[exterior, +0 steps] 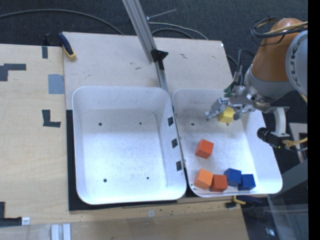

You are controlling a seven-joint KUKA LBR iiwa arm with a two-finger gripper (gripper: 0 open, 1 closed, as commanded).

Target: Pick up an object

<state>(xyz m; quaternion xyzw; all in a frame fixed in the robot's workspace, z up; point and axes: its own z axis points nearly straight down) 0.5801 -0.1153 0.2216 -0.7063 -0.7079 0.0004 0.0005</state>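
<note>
orange blocks and blue blocks in right bin

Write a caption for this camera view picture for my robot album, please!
The end effector holds a yellow block over the right bin.

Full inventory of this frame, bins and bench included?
Left bin: 1, white, bench centre.
Right bin: 1, white, beside the left bin.
Yellow block: 1, at the gripper, upper part of right bin.
Orange blocks: 3, one mid right bin, two at its near edge.
Blue blocks: 2, near edge of right bin, next to the orange pair.
Metal rail: 1, silver, slanting above the bins.
Clamp: 1, blue and yellow, bench top left.
Arm: 1, grey and orange, right side.
Gripper: 1, over right bin.
</note>
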